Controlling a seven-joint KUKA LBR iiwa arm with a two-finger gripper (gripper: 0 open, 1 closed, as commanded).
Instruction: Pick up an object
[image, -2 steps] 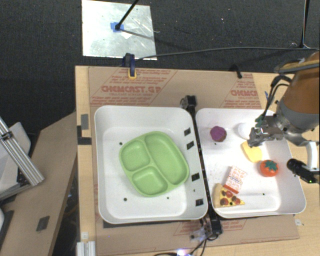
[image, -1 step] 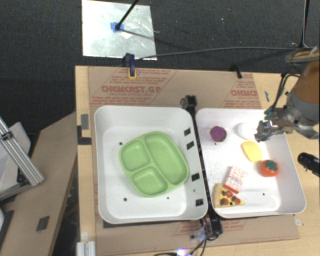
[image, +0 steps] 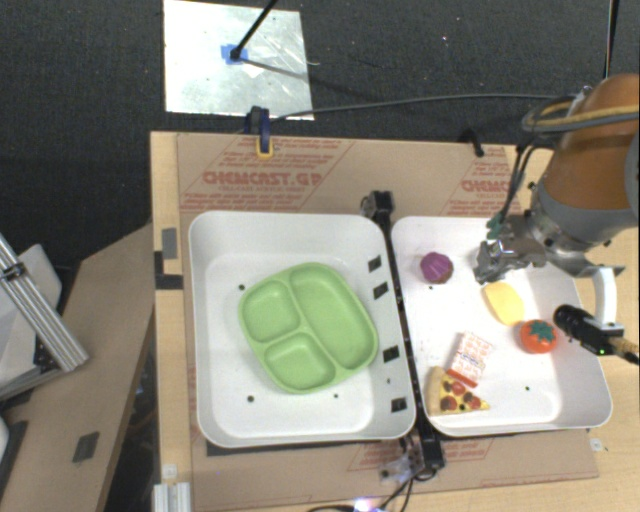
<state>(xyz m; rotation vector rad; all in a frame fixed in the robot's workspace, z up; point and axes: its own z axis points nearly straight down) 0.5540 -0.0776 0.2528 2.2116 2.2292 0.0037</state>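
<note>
Hovering low in the right-hand white bin (image: 575, 400): metal two-finger gripper (image: 492, 262), finger state impossible to tell. Lying just below it, within reach, likely target: yellow rounded plastic piece (image: 504, 301). Purple ball (image: 436, 267) sitting just beside.

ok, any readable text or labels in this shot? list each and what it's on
"CHEMCAST GP" in red, on the brown board behind the left bin.
Same red print, partly cut off by the arm, on the board behind the right bin: not fully readable.
Small red and white packet in the right bin: print too small to read.
</note>
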